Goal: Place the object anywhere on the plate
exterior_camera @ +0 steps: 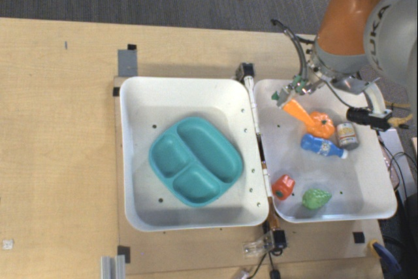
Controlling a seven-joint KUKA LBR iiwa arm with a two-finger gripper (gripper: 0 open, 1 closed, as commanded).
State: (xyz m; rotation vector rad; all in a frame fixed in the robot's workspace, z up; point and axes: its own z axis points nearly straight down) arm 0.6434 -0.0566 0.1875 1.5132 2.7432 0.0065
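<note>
The arm (366,16) runs off the top and right edges, so its base cannot be seen. Its wrist covers the gripper (302,83). The far end of the carrot (302,112) meets that clutter and is hard to separate from it. The label on the small can (347,134) is too small to read

Two white bins (134,160) sit on a pale tan wooden bench (59,140); a teal divided plate (195,160) lies in one. The other holds an orange carrot (298,110), an orange pumpkin-like piece (322,124), a blue bottle (321,146), a red pepper (283,187) and a green leafy item (316,198). The arm (366,16) is grey with an orange band.
</note>
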